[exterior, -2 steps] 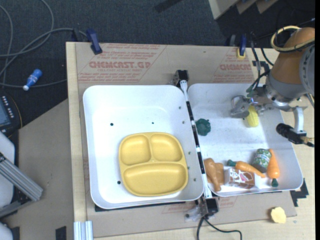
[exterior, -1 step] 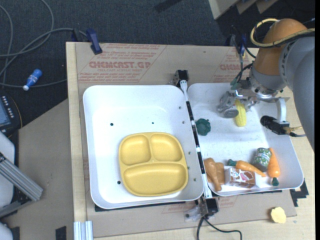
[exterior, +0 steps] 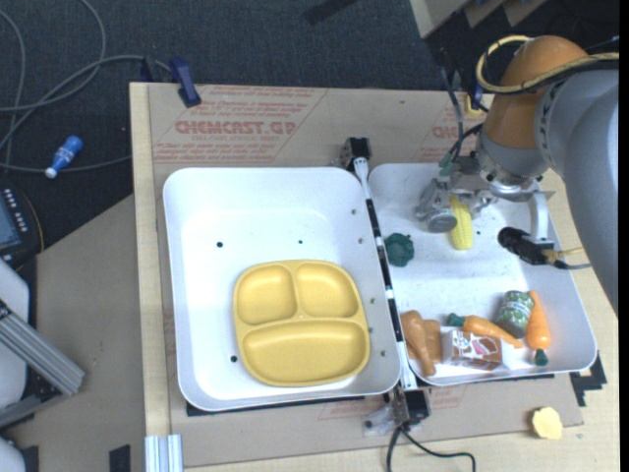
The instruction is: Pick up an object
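Note:
My gripper (exterior: pixel 447 212) hangs low over the back part of the right bin (exterior: pixel 560 293). A small yellow corn cob (exterior: pixel 460 228) lies right at its tip, touching or just under it; whether it is gripped is not visible. In front of it, by the bin's left wall, sits a dark green toy (exterior: pixel 399 248). Along the front of the bin lie a brown bun-like piece (exterior: pixel 421 340), a printed packet (exterior: pixel 475 349), two orange carrots (exterior: pixel 486 328) (exterior: pixel 538 323) and a green mottled lump (exterior: pixel 513 310).
The left bin (exterior: pixel 197 224) holds a yellow divided plate (exterior: pixel 300 321) toward its front. A yellow scrap (exterior: pixel 546 422) lies on the bench outside the right bin's front corner. A blue clip (exterior: pixel 184 82) sits at the bench's back left edge.

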`<move>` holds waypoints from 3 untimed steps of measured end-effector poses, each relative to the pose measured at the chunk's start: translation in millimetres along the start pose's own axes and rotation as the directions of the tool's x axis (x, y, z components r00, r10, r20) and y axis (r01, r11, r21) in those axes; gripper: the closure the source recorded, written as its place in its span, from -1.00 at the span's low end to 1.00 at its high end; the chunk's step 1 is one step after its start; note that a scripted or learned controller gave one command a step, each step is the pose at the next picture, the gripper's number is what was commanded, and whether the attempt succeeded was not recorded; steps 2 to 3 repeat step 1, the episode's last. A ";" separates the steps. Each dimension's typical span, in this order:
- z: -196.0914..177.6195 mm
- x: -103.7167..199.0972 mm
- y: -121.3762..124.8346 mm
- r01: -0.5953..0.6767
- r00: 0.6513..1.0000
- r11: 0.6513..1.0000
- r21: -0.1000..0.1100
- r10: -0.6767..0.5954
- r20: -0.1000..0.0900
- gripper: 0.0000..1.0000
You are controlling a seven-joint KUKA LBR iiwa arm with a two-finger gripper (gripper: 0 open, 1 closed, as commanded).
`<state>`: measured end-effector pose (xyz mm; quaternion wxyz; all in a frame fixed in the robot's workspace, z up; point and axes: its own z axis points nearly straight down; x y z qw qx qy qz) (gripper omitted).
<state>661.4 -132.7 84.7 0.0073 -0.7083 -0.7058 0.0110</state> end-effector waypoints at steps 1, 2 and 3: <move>-105.1 75.1 -58.5 0.009 1.000 1.000 -0.028 -0.010 -0.009 1.00; -105.1 75.1 -58.5 0.009 1.000 1.000 -0.028 -0.010 -0.009 1.00; -105.1 75.1 -58.5 0.009 1.000 1.000 -0.028 -0.010 -0.009 1.00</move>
